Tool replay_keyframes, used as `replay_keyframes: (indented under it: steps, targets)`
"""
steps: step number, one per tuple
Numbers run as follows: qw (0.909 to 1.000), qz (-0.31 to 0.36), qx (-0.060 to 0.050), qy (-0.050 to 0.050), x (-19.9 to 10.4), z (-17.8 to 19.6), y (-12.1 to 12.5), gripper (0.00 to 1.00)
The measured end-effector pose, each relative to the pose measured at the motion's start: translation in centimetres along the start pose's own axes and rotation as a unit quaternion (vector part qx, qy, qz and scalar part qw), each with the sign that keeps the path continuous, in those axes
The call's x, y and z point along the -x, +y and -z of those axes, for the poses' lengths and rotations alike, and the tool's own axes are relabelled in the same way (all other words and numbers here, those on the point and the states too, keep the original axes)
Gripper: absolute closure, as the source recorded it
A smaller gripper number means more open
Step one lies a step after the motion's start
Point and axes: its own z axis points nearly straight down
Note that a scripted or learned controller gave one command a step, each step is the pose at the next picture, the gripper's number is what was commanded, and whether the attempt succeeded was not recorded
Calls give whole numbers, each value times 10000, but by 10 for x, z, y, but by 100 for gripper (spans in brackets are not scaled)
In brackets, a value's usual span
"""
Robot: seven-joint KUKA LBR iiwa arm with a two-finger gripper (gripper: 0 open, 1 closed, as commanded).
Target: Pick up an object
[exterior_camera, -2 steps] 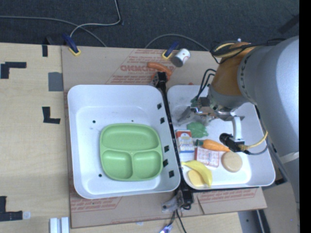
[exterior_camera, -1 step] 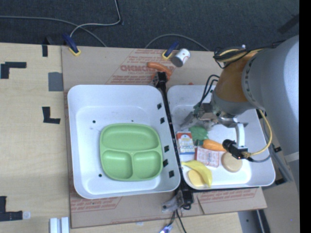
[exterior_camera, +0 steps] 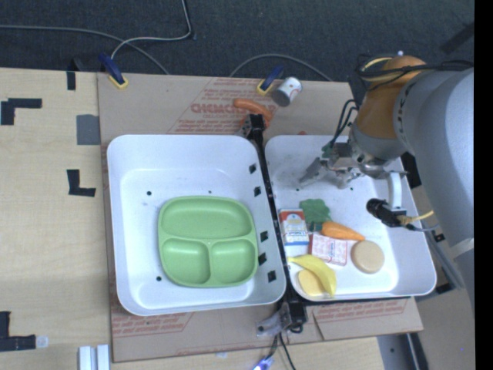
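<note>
**A:** Toy food sits clustered at the 6 o'clock end of the right bin [exterior_camera: 416, 284]: a carrot [exterior_camera: 341, 231], a green leafy piece [exterior_camera: 314, 209] at its 10 o'clock, a small printed carton [exterior_camera: 294, 228], a pink-patterned packet [exterior_camera: 327, 248], a banana [exterior_camera: 316, 274] and a tan round piece [exterior_camera: 368, 257]. Any of them could serve as the object to pick.

**B:** And the gripper [exterior_camera: 331, 172]?

**A:** It hangs over the bare floor of the same bin, at 12 o'clock from the cluster and apart from it. Its metal fingers [exterior_camera: 312, 174] look splayed toward 9 o'clock, with nothing between them.

**B:** What surrounds that?

**A:** At 9 o'clock, the left bin [exterior_camera: 127, 206] carries a green divided plate [exterior_camera: 208, 240]. An orange-handled tool [exterior_camera: 253, 108] and a small grey cylinder [exterior_camera: 286, 91] lie on the bench [exterior_camera: 46, 230] at 12 o'clock of the bins.

**B:** What could spoil the pick?

**A:** In my judgement, crowding. The carton, packet, leafy piece and carrot touch or nearly touch, so a descending finger could land on a neighbour and shove the target aside. The flat packet offers little to pinch. The banana lies close to the bin's near wall, which could block one finger.
</note>
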Motion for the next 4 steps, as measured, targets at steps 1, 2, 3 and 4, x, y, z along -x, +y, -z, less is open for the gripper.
replay_keyframes:
  steps: [1,2,3,4]
  targets:
    - [10000,-3,-18,8,-33,0,-54,0]
    - [10000,-3,-9,1,-32,10,-53,100]
    - [10000,-3,-12,2,-32,10,-53,0]
    - [10000,2,-10,9,-37,-1,11,0]
